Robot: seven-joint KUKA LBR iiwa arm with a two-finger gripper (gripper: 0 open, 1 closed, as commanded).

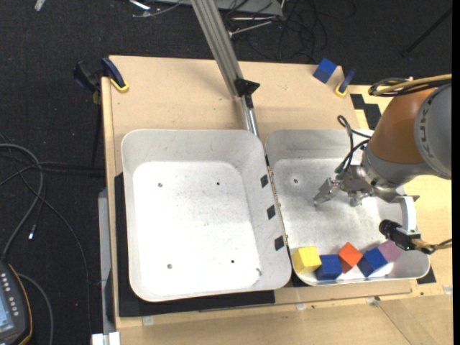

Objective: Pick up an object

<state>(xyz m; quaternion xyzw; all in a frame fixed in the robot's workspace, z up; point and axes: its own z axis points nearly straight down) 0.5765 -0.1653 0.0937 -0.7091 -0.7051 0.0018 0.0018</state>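
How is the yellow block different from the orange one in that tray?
The yellow block sits leftmost in the row, by the right bin's near-left corner; the orange block sits further right, between two blue ones. Yellow looks squarely set; orange looks turned at an angle. Both are small cubes along the near wall.
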